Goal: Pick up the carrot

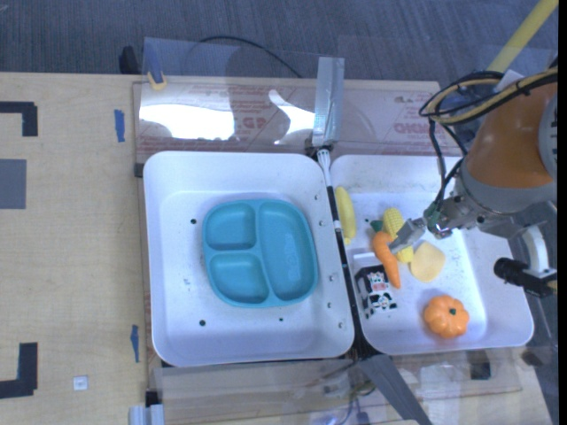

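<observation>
The right bin (505,321) is crowded on its left side near the divider; its right half is bare. The arm (509,149) slants in from the right, and its gripper (406,235) is low over the carrot (386,258). Whether the jaws are open, I cannot tell. The carrot is orange, tapered, lying beside the corn (345,214).

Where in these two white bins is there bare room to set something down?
The left bin has bare white floor all around the blue divided plate, widest along its left wall. The right bin is crowded toward the divider: corn, carrot, a yellow piece, cow toy, pumpkin and the gripper. Its right side has some free floor.
</observation>
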`<act>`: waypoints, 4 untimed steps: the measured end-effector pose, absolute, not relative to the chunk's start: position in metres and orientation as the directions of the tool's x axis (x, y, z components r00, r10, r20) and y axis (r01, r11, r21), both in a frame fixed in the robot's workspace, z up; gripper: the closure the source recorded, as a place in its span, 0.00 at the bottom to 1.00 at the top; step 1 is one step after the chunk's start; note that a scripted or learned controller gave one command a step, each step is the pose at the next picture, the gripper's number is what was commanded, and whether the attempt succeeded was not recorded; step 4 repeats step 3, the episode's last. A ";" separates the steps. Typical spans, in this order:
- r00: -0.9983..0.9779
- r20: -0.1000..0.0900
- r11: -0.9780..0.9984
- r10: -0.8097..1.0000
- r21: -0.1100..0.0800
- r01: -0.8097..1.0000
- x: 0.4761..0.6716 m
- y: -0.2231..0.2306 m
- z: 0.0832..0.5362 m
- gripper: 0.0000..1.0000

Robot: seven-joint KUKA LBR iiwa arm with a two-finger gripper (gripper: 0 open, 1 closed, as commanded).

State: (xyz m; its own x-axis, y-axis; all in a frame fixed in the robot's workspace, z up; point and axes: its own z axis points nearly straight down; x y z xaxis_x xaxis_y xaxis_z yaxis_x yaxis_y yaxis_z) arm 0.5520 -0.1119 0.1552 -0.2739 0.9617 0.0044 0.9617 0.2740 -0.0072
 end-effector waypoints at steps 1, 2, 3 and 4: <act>-0.168 -0.002 0.168 0.986 0.008 0.986 0.550 -0.105 0.087 0.00; -0.167 -0.004 0.167 0.986 0.012 0.986 0.551 -0.106 0.098 1.00; -0.304 0.000 0.304 0.953 0.009 0.953 0.572 -0.005 0.188 1.00; -0.304 0.000 0.304 0.953 0.009 0.953 0.572 -0.005 0.188 1.00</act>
